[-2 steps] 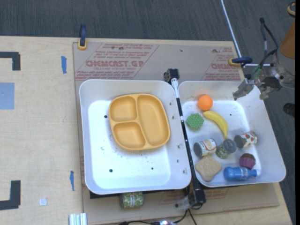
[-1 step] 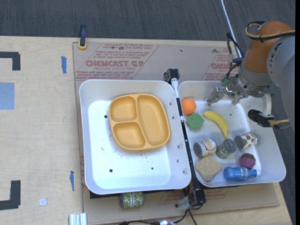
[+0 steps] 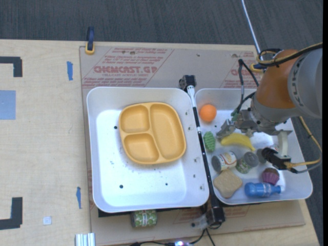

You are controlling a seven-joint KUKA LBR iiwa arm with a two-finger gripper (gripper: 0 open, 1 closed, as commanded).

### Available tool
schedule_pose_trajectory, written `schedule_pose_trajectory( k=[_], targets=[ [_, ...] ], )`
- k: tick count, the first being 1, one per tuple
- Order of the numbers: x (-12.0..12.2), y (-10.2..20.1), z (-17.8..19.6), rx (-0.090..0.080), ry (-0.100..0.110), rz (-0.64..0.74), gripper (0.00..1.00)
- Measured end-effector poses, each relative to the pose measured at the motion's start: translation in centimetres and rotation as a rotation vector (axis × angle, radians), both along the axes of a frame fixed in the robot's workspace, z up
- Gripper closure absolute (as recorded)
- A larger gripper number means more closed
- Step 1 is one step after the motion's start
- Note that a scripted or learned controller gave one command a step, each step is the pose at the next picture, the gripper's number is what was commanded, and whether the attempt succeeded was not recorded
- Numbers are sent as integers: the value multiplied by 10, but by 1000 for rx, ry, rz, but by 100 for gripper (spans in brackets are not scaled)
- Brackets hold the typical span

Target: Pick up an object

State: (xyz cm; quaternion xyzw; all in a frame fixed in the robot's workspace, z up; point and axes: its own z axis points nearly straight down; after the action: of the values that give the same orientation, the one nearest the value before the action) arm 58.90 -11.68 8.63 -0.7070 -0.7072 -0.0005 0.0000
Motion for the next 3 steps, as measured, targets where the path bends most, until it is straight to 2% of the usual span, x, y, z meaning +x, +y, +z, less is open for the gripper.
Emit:
schedule_pose_trajectory(
  k=[1, 2, 3],
  targets=[
    [39, 13, 0, -1, -3, 1, 0],
    [-29, -21, 0, -3, -1, -2, 0],
    [16, 24, 0, 0, -4, 1, 0]
  ],
)
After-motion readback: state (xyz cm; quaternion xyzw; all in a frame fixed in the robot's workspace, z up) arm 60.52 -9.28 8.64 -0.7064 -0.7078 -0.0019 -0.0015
